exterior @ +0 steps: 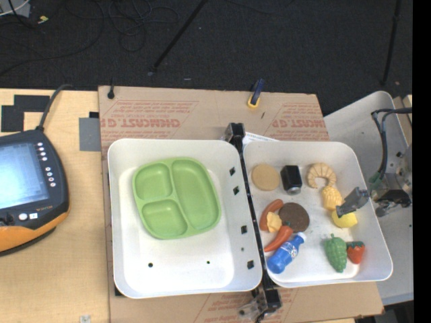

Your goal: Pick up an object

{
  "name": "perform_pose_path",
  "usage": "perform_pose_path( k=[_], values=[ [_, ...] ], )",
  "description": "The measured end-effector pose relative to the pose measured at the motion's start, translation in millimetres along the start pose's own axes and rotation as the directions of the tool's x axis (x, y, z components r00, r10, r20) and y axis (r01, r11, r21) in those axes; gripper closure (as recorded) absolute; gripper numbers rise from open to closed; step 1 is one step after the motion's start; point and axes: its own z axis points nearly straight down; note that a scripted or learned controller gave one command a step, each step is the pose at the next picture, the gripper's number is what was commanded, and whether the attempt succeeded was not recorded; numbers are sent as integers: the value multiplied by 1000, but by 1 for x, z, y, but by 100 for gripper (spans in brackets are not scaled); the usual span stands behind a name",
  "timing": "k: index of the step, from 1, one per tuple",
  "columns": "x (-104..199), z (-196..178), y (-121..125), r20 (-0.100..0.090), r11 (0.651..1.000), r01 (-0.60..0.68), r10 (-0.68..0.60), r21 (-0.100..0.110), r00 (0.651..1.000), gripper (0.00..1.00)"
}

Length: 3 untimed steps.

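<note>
R bin (367, 173), shallow white plastic: you had the grey two-finger gripper (351, 204) at its R edge, clamped on a small yellow toy piece (345, 219). Grasp looked made; lift was left, approx. halfway.

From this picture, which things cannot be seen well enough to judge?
- Gripper, camera view: small and dark over the yellow toy; whether it grips the toy is unclear.
- Arm: cut off by the right edge.
- Brown disc: too small to identify.
- Orange pieces: partly behind the disc.
- Blue bottle: label unreadable.
</note>
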Motion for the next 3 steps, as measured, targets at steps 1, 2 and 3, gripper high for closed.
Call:
perform_pose_path(
  k=[1,2,3],
  values=[
    [0,-4,2,2,1000,2,-2,-8,1000,0],
    [-3,55,-7,0,1000,3,-3,-3,1000,0],
    [-11,115,-10,-1,1000,2,-2,-4,1000,0]
  ],
)
